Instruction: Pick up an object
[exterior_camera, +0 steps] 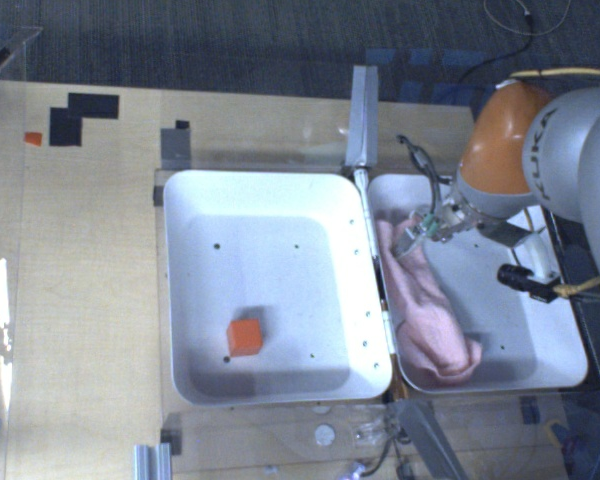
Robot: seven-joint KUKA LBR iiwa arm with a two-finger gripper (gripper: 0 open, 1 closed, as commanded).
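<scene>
From above, the bench [80,268] has 2 white bins side by side. The left bin [280,208] holds 1 small orange block [245,337], near its front left corner, sitting alone on the floor of the bin. The right bin [540,353] holds a pink cloth [425,313]. The cloth lies along the left wall of that bin, stretching from the back toward the front, with a bunched end near the front.

The arm [540,158] comes in from the right, and the gripper [427,228] is over the back end of the cloth, very close to it or touching it. I cannot tell how the gripper is set, and nothing shows that the cloth is held.

The cloth looks soft, light and floppy. I think it will bend and hang down when lifted, and it will not break. A good place to grab is a thick fold, like the back end under the gripper or the bunched front end, pinching deep so it does not slip out.

The block looks hard and light. Its flat sides would be easy to squeeze, 1 finger on each side.
</scene>
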